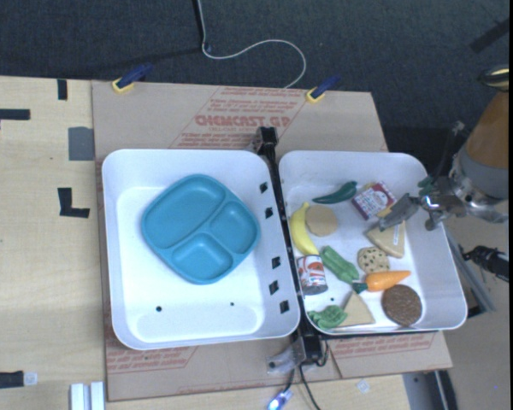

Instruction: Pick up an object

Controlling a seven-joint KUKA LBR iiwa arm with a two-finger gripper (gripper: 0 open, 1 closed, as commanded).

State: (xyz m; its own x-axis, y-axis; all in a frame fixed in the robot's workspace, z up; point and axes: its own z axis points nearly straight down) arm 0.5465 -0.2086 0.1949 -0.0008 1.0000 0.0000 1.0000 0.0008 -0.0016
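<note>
Gripper [399, 216] hovering just above cheese wedge [390, 241], right bin [436, 314].

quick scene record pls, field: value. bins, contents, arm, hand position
left bin: holds a blue divided plate
right bin: holds toy food
right bin items: banana, green pepper, red packet, cookie, carrot, small can, brown round patty
arm: enters from the right of the view
hand: low over the right bin's right side, by a cheese wedge
grasp: nothing seen between the fingers
fingers open or shut: cannot tell
</note>
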